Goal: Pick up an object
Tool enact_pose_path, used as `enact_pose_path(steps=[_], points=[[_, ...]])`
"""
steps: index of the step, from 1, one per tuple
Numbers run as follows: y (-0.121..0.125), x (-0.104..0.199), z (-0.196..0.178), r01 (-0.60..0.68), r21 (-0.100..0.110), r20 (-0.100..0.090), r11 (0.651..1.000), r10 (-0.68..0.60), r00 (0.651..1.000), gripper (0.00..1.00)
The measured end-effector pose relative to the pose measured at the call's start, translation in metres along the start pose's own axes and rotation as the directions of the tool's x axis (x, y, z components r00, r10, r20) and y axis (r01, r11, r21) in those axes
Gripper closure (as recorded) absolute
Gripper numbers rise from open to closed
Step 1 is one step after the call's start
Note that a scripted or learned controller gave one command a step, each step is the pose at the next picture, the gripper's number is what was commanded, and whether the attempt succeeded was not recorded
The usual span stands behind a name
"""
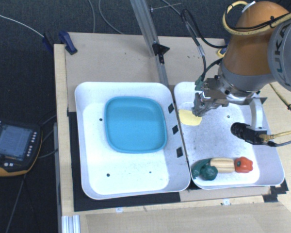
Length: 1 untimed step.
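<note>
We see the arm point(254, 38) reaching in from three o'clock, with its gripper point(200, 109) low over the right bin point(218, 130), toward that bin's ten o'clock corner. We cannot tell whether the gripper is spread or pressed together, as the wrist hides its tip from above. A flat yellow piece point(190, 119) lies on the bin floor just at the gripper's seven o'clock, partly under it; we cannot tell if they touch.

Along the same bin's six o'clock edge three things lie in a row: a green lump point(205, 171), a tan stick point(222, 165) touching it at its three o'clock, and a red lump point(243, 164) at the stick's far end.

The left bin point(131, 171) holds a blue plate point(136, 124), set toward its twelve o'clock side. Both bins rest on the bench point(111, 57).
</note>
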<state>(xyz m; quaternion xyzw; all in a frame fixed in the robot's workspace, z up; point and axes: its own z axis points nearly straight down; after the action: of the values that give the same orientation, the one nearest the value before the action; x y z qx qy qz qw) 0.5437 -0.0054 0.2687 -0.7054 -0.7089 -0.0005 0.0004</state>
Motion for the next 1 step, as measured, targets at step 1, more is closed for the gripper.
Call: enact_pose_path(steps=[1], points=[[-0.0123, 0.0562, 0.014, 0.0, 0.001, 0.0, 1.0, 0.0, 1.0, 1.0]])
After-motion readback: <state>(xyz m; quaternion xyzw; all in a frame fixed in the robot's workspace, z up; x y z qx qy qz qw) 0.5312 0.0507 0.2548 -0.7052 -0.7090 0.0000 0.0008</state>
